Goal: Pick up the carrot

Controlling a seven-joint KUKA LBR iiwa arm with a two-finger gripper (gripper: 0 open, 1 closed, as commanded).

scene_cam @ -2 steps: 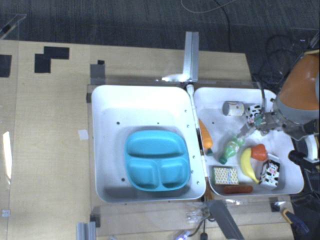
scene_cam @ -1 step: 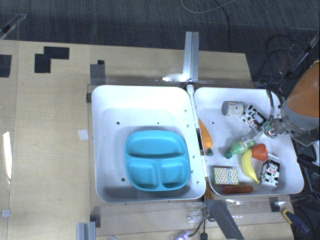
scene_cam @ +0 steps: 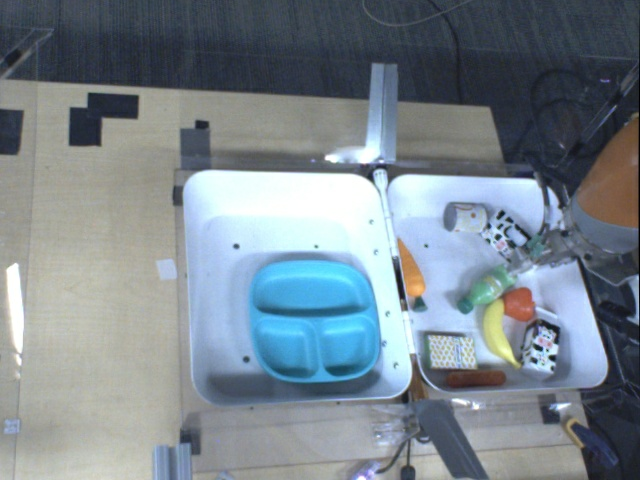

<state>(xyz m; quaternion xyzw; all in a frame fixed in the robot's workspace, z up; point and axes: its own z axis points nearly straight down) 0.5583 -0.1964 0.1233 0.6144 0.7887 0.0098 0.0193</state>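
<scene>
I'm still on the approach: the carrot (scene_cam: pixel 411 271) lies untouched against the right bin's (scene_cam: pixel 560 181) left wall. My fingers (scene_cam: pixel 528 253) hover well apart from it over the green bottle (scene_cam: pixel 484 292), and I cannot tell their state; next I must cross left and descend.

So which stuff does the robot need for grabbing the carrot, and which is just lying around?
Needed:
carrot, against the right bin's left wall
gripper, over the right bin

Just lying around:
banana
green bottle
grey can
two cow-print cartons
yellow box
sausage
blue tray, left bin
</scene>
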